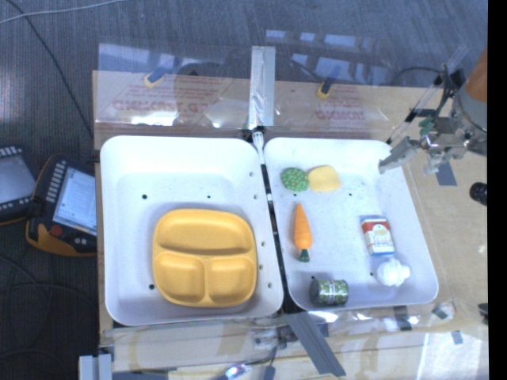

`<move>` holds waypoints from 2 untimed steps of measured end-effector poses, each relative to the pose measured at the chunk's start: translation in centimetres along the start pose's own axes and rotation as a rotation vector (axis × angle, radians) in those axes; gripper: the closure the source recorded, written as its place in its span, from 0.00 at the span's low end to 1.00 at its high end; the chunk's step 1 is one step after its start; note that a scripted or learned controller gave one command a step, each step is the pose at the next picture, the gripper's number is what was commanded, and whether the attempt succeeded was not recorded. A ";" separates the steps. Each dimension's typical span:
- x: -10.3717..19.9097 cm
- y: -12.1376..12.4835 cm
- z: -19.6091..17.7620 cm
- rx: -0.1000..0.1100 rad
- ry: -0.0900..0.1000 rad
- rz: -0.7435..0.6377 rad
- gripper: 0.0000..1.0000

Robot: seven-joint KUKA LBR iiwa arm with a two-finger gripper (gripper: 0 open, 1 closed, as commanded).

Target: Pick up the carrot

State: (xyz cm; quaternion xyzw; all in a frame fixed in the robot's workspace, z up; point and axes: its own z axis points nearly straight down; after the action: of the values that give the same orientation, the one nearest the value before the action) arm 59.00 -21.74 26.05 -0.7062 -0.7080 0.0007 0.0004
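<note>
Smooth, matt orange carrot (302, 226) in a white plastic bin (412, 212). At nine o'clock, glossy yellow plastic tray (205, 256). Pale wood counter (459, 236).

- I see the carrot (302, 229) lying in the right bin (412, 212), near its left wall, with bare floor to its right.
- Just above its tip sit a green ball (295, 180) and a yellow lemon-like piece (323, 179), touching each other.
- A green can (329, 292) lies below the stem end, near but apart.
- The bottle (382, 248) lies well to the right, across open floor.
- From above I see the carrot uncovered.
- The gripper (428, 150) hangs at the bin's upper right corner.
</note>
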 end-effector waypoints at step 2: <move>11.6 0.2 16.8 -0.001 0.001 -0.224 0.00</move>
State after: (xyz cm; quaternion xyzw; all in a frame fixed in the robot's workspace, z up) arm 59.16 -10.19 9.27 -0.6227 -0.7825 -0.0002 0.0003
